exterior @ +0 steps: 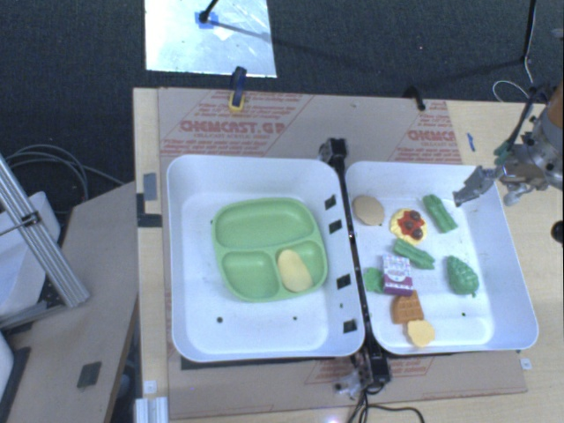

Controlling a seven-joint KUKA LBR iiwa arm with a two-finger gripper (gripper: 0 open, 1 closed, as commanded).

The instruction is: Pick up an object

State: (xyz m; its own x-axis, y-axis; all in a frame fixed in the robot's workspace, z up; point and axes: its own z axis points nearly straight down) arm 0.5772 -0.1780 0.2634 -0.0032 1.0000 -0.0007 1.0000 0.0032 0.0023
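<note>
Nearest you, at the right bin's (pixel 515 311) front edge, lies a yellow piece (pixel 421 332), touching an orange waffle-like piece (pixel 406 307) behind it. Behind those you see a purple-and-white packet (pixel 397 272), a green pod (pixel 413 254), a leafy green piece (pixel 462 275), a small pizza (pixel 409 225), a tan round (pixel 368 209) and a green pickle (pixel 439 212). The gripper (pixel 471 189) hovers over the bin's back right corner, fingers apart, grasping nothing. In the left bin (pixel 189 324), a green divided plate (pixel 231 223) carries a yellow oval (pixel 295 270).
</note>
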